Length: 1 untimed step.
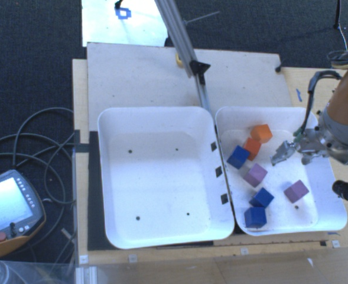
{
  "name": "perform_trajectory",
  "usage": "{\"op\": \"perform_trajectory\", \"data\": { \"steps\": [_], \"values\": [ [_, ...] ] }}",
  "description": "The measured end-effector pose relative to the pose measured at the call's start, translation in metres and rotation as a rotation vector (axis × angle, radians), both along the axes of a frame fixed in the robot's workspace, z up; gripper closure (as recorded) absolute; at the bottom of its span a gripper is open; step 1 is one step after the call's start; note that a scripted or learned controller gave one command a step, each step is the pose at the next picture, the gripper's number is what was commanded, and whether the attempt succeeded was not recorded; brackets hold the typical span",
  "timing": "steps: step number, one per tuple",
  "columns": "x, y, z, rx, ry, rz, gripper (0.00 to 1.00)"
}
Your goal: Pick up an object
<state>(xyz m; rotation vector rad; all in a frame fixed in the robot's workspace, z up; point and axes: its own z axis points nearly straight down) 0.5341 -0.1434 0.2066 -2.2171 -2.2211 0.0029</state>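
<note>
The right bin (333, 220) holds several small cubes. Two orange cubes (260, 133) sit touching near its back, with a blue cube (238, 157) just left of them. A pale purple cube (256, 174) lies in the middle, and a darker purple cube (296, 191) lies to its right. Two more blue cubes (261, 197) (255, 217) rest near the front wall. My gripper (282, 153) hangs over the bin's right half, right of the orange cubes and behind the darker purple cube, with no cube seen in it.
The left bin (111, 229) adjoins the right one along a shared wall. A slanted metal pole (176, 28) runs down to the gap between the bins at the back. A teach pendant (8, 209) and cables lie on the floor to the left.
</note>
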Motion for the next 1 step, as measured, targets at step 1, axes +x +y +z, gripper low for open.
{"op": "perform_trajectory", "data": {
  "steps": [1],
  "values": [
    [0.0009,-0.0022,-0.0623,0.000,0.000,0.000,0.00]
  ]
}}
